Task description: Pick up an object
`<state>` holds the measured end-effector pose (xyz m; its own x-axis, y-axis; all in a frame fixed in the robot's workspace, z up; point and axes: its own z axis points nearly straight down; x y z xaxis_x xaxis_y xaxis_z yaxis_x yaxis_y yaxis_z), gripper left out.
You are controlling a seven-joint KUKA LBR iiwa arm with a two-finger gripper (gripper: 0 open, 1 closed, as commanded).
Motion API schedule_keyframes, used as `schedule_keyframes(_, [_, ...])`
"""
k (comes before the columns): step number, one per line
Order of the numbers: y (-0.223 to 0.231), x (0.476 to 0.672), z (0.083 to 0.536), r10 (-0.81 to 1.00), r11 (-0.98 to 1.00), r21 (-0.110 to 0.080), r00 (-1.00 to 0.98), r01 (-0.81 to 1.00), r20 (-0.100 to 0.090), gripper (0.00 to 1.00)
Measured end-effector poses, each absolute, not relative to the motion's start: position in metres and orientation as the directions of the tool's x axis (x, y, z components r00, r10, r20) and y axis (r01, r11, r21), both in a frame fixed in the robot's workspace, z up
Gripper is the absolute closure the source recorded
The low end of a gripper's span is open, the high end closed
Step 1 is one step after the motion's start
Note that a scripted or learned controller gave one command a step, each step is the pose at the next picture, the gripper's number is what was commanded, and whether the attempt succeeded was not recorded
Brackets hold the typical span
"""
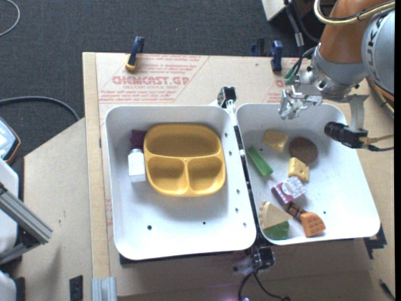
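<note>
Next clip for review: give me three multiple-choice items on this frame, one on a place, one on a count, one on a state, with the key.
1. Where does the yellow divided tray lie?
A. left bin
B. right bin
C. on the floor

2. How many compartments does the tray have?
A. two
B. three
C. five

3. Where is the gripper?
A. above the left bin's middle
B. at the right bin's far rim
C. resting on the tray

Key: 1 A, the tray sits in the left bin beside a small white bottle. 2 B, one long section and two smaller ones. 3 B, it hangs by the right bin rim, apart from the brown disc.
</note>
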<state>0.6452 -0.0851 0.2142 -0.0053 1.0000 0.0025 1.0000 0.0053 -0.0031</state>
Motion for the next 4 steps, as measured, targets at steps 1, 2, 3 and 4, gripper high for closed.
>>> schedule_keyframes(1, [-0.028,0.645,0.225,1.0,0.006,0.0,-0.006,1.0,0.002,1.0])
schedule_keyframes(2, [0.019,0.631,0.216,1.0,0.004,-0.004,-0.004,1.0,0.002,1.0])
schedule_keyframes(3, [0.025,0.627,0.216,1.0,0.002,-0.004,-0.002,1.0,0.001,1.0])
schedule_keyframes(4, [0.035,0.624,0.234,1.0,0.002,0.004,-0.002,1.0,0.001,1.0])
